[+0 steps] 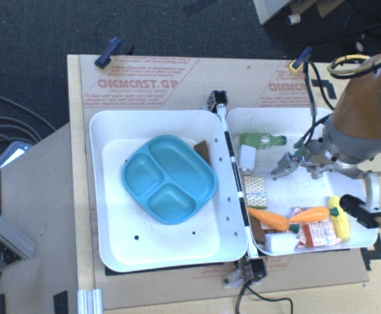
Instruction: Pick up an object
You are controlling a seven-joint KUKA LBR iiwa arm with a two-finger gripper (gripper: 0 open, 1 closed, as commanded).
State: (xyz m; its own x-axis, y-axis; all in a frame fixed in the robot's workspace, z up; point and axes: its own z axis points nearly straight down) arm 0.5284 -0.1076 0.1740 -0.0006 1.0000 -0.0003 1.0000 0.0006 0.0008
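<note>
Where bins meet, blue tray left, carrots right

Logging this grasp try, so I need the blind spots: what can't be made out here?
- Hand: small and blurred in the camera view; finger state unreadable.
- Brown item: mostly hidden behind the blue plate.
- Packet: print too small to read.

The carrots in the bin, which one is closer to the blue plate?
The carrot lying by the divider on the bin's left side is closer to the blue plate. The other carrot lies farther right, by the corn.
</note>
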